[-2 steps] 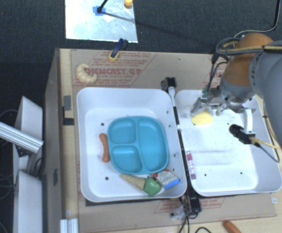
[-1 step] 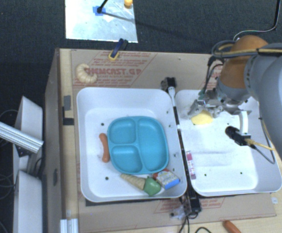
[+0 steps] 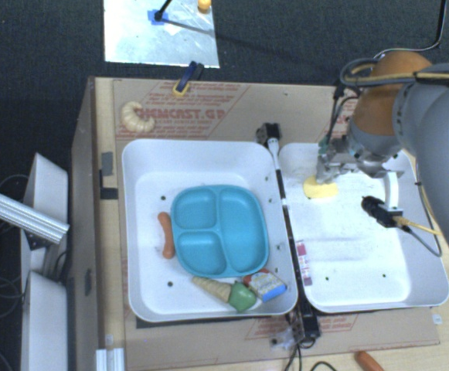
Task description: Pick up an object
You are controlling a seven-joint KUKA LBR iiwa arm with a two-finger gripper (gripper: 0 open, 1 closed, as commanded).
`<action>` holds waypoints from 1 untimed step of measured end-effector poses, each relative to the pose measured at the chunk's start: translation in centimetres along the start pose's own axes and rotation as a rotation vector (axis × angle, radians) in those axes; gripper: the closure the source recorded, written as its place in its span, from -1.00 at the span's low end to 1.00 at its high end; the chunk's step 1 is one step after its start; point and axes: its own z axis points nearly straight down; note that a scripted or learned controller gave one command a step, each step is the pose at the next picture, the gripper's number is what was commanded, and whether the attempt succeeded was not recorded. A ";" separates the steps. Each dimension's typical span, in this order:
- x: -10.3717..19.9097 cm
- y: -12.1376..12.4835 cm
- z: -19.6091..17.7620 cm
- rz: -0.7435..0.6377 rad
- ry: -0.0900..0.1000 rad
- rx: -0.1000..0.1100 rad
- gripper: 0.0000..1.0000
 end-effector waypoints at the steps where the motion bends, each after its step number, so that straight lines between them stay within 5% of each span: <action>1: 0.0 0.0 0.0 0.000 0.000 0.000 -1.00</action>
